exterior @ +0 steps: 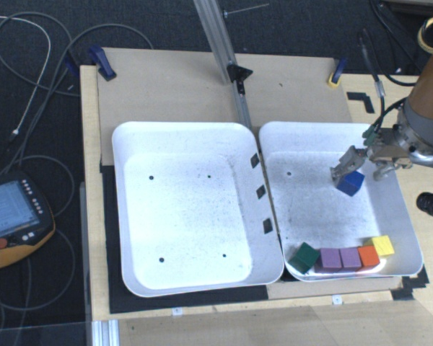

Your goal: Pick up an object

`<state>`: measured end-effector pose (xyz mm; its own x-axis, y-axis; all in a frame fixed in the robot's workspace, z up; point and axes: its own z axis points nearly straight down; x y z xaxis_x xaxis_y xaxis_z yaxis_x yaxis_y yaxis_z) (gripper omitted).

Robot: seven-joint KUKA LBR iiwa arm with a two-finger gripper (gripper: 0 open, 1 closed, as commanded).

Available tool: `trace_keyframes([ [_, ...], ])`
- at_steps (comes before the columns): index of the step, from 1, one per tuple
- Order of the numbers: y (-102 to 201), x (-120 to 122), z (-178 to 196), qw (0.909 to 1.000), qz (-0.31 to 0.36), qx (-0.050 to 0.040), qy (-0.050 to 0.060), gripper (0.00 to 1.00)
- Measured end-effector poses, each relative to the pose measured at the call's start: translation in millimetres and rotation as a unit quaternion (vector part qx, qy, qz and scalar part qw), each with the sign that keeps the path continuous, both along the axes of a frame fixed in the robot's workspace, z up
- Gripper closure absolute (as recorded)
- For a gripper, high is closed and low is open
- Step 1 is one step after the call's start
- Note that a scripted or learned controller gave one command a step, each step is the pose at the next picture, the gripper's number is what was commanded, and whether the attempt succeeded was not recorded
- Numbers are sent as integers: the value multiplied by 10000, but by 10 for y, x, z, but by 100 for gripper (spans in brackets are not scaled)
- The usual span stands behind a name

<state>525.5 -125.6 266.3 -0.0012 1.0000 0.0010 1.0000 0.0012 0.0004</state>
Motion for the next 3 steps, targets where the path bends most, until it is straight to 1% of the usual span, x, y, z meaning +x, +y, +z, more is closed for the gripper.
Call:
trace_keyframes([
  [1, -482, 158, -548, 10000, -23, 1, 34, 0],
  [2, -507, -410, -440, 10000, -18, 5, 24, 0],
  [3, -909, 246, -1137, 10000, -3, -21, -6, 0],
])
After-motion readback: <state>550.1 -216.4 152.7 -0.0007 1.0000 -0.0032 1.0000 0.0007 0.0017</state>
